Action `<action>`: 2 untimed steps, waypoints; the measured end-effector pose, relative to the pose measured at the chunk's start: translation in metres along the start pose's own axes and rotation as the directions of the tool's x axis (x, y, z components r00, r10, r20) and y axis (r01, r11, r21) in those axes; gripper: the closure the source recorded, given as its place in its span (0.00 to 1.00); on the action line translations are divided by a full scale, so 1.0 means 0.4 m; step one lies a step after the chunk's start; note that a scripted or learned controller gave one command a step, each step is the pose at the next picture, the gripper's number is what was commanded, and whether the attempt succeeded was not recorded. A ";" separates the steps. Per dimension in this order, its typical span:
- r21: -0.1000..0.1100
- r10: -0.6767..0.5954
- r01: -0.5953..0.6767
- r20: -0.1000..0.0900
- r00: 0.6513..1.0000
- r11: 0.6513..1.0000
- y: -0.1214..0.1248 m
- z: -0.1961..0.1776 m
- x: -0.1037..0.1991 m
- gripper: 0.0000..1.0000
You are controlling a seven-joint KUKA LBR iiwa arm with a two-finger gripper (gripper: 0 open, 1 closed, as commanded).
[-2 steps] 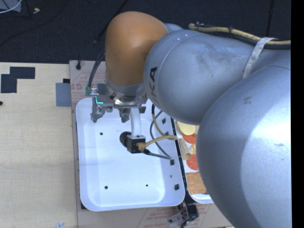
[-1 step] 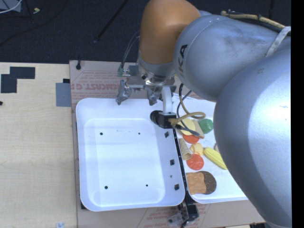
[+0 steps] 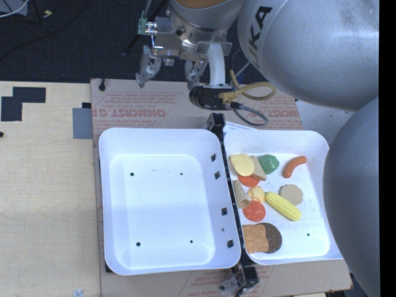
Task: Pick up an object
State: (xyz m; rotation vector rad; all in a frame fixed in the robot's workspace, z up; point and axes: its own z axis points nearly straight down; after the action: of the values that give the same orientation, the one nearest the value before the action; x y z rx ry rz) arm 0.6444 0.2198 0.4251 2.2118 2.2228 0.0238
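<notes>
My gripper (image 3: 169,73) hangs high over the back of the bench, behind the left bin (image 3: 111,142), with its two fingers spread apart and nothing between them, so it is open. The objects lie in the right bin (image 3: 319,142): a yellow oval piece (image 3: 242,164), a green piece (image 3: 269,163), a red sausage (image 3: 294,165), a red slice (image 3: 249,180), a tan disc (image 3: 291,194), a yellow corn cob (image 3: 283,206), a red tomato (image 3: 254,211) and a brown cookie-like piece (image 3: 262,237). The gripper is far from all of them.
The arm's large grey body (image 3: 322,36) fills the upper right and overhangs the right bin's far edge. A black divider (image 3: 226,190) joins the two bins. Cardboard (image 3: 142,104) lies under them, with a wooden bench top (image 3: 43,184) to the left.
</notes>
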 end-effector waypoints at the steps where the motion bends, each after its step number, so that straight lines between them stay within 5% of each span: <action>1: 0.020 -0.004 0.004 0.008 1.000 1.000 -0.004 0.005 0.001 1.00; 2: 0.027 0.004 -0.004 0.010 1.000 1.000 -0.025 0.315 0.057 1.00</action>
State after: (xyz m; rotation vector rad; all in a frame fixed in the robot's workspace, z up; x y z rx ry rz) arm 0.6362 0.2435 0.2990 2.2249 2.2268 -0.0173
